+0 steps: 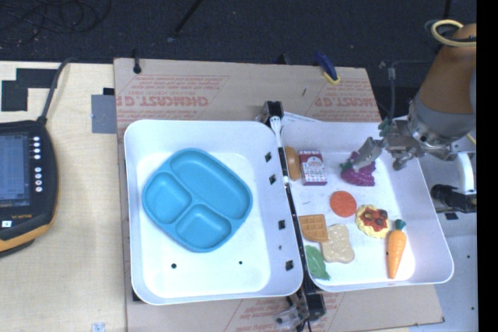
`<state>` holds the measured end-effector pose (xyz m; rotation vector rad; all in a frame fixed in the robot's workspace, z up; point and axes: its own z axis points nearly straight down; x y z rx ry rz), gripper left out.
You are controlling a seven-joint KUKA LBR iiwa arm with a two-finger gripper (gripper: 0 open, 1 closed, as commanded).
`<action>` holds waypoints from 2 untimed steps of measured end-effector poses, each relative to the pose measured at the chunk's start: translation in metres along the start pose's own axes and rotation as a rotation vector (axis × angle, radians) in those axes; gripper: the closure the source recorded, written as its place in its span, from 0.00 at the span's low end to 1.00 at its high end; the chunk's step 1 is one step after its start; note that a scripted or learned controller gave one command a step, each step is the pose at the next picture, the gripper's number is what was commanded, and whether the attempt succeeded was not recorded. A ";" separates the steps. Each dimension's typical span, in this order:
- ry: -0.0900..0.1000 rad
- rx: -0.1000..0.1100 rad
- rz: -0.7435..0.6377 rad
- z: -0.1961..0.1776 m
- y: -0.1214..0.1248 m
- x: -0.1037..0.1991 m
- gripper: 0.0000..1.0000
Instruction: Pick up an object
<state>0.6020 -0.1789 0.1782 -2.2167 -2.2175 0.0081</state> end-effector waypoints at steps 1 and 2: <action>-0.001 -0.003 -0.005 0.096 0.043 -0.004 0.00; -0.003 -0.006 -0.005 0.082 0.044 -0.005 1.00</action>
